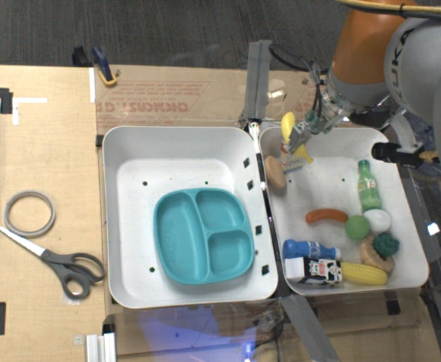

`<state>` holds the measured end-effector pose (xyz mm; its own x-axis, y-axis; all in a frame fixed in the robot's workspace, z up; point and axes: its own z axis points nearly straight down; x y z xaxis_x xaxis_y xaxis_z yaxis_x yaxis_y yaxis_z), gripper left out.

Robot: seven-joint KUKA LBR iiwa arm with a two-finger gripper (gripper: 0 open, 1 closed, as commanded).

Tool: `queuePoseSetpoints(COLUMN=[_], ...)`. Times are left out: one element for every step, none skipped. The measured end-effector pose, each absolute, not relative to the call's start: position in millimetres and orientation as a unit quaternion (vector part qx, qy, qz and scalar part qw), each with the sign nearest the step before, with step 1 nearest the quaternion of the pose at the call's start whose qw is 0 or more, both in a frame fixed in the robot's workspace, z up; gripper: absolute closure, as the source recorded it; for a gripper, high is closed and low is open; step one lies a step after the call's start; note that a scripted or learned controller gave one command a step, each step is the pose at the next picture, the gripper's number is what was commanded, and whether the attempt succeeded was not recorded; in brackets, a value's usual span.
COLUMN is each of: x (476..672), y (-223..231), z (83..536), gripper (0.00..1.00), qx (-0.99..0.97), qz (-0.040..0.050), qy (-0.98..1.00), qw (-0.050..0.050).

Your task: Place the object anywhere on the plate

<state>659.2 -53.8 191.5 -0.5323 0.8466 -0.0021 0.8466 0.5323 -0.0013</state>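
Arm enters from the right; the tool [304, 134] sits low over the back left corner of the right bin [322, 173], and whether it is wide or narrow cannot be told from this angle. A yellow banana-like piece [288, 125] stands just beside the tool and a second yellow bit [301, 154] lies right under it; no way to tell if either is actually gripped. A tan egg-shaped object [276, 175] rests against the bin's left wall, near the tool. Rest of the right bin is crowded: green bottle [368, 185] upright near the right wall, red sausage [326, 216] mid-bin, green ball [358, 227] touching a white ball [378, 220], dark green lump [387, 244], corn cob [364, 274], blue-and-white bottle [307, 249] lying flat above a small carton [323, 271]. The teal divided plate [203, 236] lies in the left bin [130, 164], nothing on it. On the tabletop [47, 142], left: tape roll [29, 213] and scissors [58, 262].
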Motion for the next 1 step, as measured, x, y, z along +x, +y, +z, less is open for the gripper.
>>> queuePoseSetpoints(x=[610.1], y=[23.3], z=[191.2], gripper=[1.0], qx=[0.525], qz=[-0.0005], qy=[0.851], qw=[0.0])
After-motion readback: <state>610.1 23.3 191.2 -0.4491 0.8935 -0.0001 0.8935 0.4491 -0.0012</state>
